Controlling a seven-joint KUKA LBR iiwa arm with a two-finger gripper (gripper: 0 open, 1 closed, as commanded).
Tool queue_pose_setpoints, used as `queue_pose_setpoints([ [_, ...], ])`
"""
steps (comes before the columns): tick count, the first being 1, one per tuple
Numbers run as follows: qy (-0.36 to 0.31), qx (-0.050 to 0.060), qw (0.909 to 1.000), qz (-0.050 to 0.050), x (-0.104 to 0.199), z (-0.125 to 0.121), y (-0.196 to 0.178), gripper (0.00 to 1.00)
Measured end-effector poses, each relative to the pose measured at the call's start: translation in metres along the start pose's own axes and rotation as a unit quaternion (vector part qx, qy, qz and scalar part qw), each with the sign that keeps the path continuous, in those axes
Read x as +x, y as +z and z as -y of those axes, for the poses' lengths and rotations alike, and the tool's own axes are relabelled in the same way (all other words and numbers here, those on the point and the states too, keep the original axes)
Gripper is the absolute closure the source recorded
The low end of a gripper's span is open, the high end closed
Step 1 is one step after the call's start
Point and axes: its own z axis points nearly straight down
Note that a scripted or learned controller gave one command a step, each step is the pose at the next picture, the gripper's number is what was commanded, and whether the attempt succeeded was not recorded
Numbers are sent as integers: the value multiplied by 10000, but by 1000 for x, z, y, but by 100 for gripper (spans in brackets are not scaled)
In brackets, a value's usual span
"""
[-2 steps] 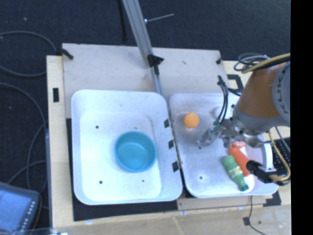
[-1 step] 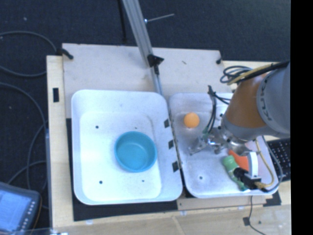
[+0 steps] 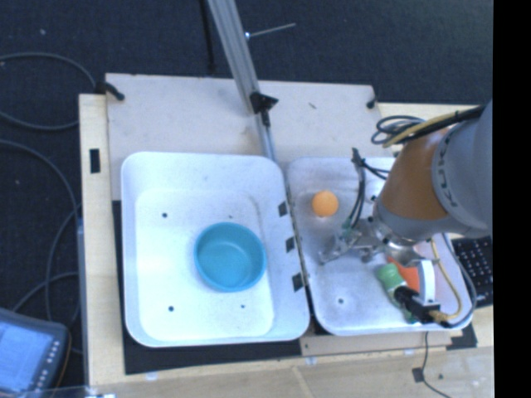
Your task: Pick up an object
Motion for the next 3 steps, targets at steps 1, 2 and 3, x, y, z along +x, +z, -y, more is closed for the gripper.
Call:
queue_pose_setpoints([
  [1,40,-30,10000,-10,0,-2,-13,100],
  [2,42,-54,10000,0,-6,-2,-58,100],
  [3,32,-60,10000,2,-17,-6,-110,100],
])
